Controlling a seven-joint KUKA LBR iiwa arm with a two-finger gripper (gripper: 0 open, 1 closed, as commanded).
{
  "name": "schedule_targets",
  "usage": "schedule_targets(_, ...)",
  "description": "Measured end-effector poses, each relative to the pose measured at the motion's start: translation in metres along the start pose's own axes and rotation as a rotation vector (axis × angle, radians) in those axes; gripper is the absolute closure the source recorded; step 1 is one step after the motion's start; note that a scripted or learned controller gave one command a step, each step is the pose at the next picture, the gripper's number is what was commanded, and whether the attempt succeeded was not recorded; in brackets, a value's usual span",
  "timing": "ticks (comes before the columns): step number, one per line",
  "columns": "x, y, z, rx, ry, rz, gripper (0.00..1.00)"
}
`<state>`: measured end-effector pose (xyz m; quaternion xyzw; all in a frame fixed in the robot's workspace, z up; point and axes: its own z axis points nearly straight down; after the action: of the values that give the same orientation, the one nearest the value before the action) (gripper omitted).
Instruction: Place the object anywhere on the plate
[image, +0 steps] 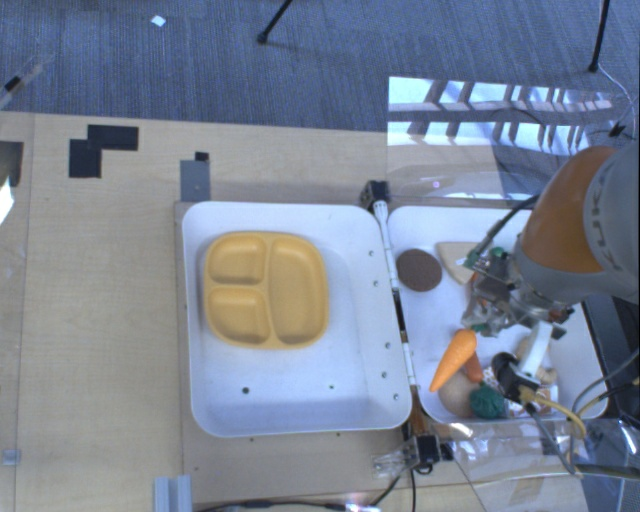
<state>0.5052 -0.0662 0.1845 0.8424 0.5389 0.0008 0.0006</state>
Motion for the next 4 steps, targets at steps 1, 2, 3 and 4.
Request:
schedule_targets(1,0.072,-0.01,-0.012,0.001,0.004,0.082,1.0)
schedule_targets(2,0.069,-0.008,-0.012,0.0,0.001,0.084,0.0)
schedule_targets(3,0.071,-0.007,-0.023,-0.002,0.003,0.073,1.0)
schedule_targets(4,0.145,-0.037,-0.007,0.003,0.002,0.043,1.0)
